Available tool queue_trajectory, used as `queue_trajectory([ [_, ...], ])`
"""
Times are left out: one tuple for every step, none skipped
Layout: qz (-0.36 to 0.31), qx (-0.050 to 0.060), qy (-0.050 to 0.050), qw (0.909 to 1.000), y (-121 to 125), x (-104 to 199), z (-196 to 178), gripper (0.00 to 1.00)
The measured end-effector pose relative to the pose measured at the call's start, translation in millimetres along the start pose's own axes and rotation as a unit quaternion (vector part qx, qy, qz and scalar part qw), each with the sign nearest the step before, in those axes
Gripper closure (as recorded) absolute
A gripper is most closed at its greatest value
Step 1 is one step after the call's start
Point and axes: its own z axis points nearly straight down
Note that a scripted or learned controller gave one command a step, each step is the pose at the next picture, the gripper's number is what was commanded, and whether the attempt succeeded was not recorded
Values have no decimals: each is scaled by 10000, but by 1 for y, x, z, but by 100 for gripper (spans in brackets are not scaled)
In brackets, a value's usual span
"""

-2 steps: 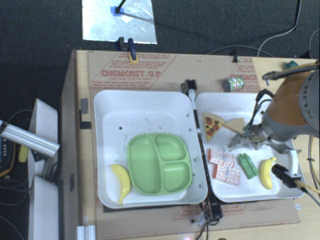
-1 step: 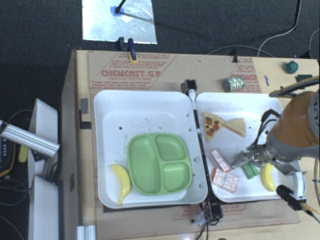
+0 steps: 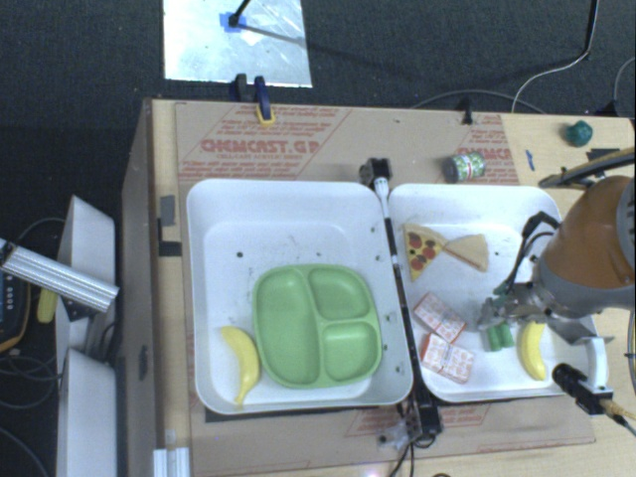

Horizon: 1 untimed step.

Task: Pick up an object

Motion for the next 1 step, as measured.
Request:
queue_trajectory([
  [-11,-3,-3,10000,-6,64,-125,100],
])
